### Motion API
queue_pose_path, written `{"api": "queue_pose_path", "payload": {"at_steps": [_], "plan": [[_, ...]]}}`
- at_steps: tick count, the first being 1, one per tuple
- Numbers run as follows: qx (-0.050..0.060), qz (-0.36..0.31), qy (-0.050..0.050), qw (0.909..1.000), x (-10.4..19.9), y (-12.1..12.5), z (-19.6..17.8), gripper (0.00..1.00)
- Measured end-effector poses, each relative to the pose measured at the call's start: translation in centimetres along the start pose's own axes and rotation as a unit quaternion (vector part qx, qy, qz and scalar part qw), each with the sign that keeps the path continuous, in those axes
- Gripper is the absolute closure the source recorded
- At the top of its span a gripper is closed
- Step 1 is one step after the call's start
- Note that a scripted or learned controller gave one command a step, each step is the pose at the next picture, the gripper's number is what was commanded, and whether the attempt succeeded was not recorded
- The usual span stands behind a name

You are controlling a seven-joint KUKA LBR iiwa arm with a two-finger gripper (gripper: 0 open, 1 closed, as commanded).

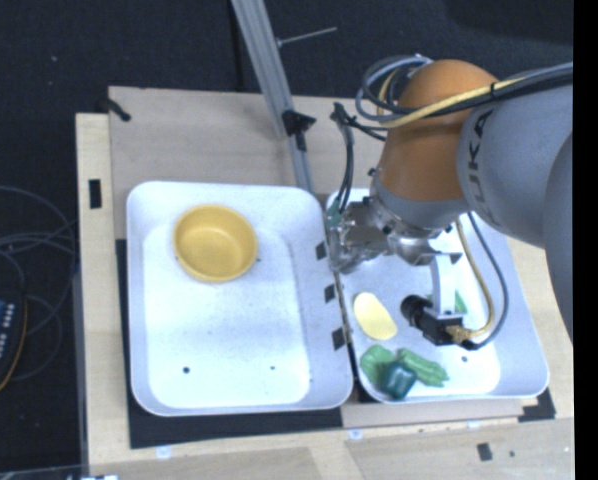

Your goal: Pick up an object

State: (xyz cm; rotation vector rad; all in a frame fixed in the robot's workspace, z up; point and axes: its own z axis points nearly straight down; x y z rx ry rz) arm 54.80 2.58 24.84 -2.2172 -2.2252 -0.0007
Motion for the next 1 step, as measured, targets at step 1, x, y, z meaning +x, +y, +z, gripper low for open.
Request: {"api": "queue_pose_path", "payload": {"at_steps": [1], "plan": [[0.000,0.000,0.000,1.0000,4.99,-1.20,1.22,1.00]]}}
